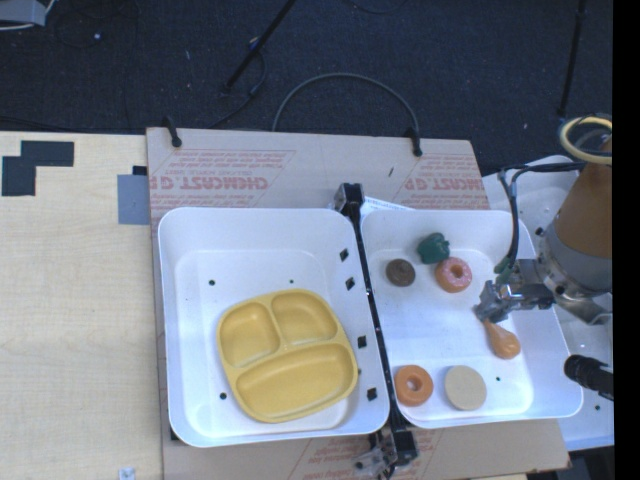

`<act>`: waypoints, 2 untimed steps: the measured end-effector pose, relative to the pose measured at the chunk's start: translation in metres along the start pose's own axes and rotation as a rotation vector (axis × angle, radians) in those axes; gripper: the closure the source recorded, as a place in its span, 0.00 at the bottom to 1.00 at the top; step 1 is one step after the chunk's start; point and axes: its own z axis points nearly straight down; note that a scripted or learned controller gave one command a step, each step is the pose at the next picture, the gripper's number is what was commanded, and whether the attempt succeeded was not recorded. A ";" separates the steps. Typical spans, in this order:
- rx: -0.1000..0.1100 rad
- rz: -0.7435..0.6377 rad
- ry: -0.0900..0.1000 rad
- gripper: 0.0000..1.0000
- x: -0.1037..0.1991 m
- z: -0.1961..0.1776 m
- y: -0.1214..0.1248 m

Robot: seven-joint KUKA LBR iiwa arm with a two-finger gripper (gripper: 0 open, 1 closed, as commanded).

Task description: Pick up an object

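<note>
gripper (492, 306) down low in right bin (520, 408), near its right edge. jaws too small and dark to read, honestly can't tell if spread or pinching. closest candidate: orange carrot-shaped toy (502, 340), touching or just under fingertips, guessing that's the target. pink donut (454, 274) just beside, green piece (434, 248) and brown disc (400, 273) toward far edge. orange donut (413, 384) and tan disc (465, 387) at near edge. yellow divided plate (288, 353) alone in left bin (190, 268), well out of the way.

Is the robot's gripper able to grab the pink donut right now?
Probably yes. The pink donut lies apart from its neighbours in the right bin, and the gripper sits just beside it with nothing between.
</note>
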 end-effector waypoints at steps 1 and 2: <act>0.002 0.000 0.000 1.00 -0.001 -0.046 0.001; 0.005 -0.004 0.002 1.00 0.047 -0.035 0.034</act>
